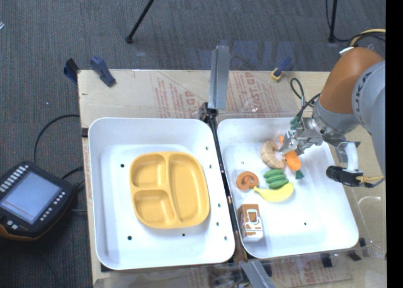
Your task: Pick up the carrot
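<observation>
I've got the jaws (pixel 295 145) down over the carrot (pixel 293 161) in the right bin (pixel 327 230); can't tell open/shut or gripped. Lift not done, imo.

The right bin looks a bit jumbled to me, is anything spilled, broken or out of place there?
Nothing looks spilled or damaged. The toy foods sit bunched together in the right bin: carrot under the claw, green pea pod, banana, donut and a small carton lying flat. The yellow plate sits neatly in the left bin.
</observation>
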